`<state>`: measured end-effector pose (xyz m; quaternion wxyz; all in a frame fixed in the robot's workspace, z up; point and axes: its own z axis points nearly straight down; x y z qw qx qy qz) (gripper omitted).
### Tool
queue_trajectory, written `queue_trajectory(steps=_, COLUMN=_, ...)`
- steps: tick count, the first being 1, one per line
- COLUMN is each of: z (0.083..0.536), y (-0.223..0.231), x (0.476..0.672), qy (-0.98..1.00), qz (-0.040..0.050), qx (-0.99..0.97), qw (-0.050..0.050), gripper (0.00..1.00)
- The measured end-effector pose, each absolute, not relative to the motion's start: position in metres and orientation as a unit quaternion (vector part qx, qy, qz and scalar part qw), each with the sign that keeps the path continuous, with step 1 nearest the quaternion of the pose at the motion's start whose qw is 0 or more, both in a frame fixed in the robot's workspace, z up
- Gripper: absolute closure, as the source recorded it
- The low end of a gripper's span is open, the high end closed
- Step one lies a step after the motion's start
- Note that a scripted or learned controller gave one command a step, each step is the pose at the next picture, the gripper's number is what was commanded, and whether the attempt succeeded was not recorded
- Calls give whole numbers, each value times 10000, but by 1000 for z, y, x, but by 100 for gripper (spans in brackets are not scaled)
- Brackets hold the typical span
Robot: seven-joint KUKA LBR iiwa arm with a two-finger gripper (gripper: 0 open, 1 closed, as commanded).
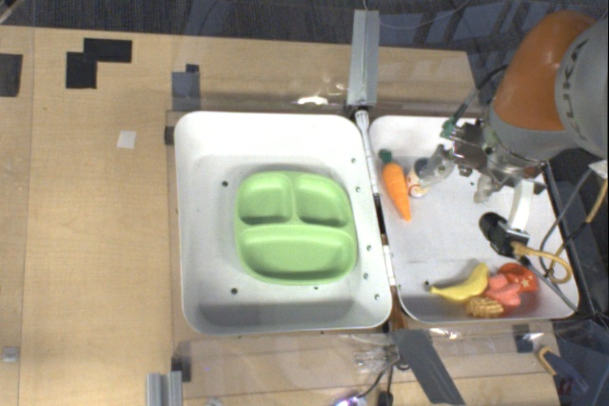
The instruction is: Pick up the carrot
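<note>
Just left of the pincer (424,174), the carrot (396,190).

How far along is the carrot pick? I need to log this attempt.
Done: the gripper has reached into the right bin, just right of the carrot. In hand: nothing; the carrot lies flat on the bin floor near the left wall. Left: closing on the carrot and lifting it.

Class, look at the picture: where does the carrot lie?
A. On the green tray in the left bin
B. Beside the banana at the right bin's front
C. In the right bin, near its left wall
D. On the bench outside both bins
C: the carrot lies on the floor of the right bin, close to its left wall.
</note>
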<state>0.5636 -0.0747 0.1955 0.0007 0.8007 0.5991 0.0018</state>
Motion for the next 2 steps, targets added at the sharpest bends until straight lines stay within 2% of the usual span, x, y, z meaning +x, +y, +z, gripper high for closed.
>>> queue_trajectory(steps=1, z=185, y=-21, x=570, qy=6366, qz=13, qx=7712, qw=3, gripper=0)
queue_trajectory(steps=2, z=114, y=-87, x=580, qy=7031, qz=12, qx=7111, qw=10, gripper=0)
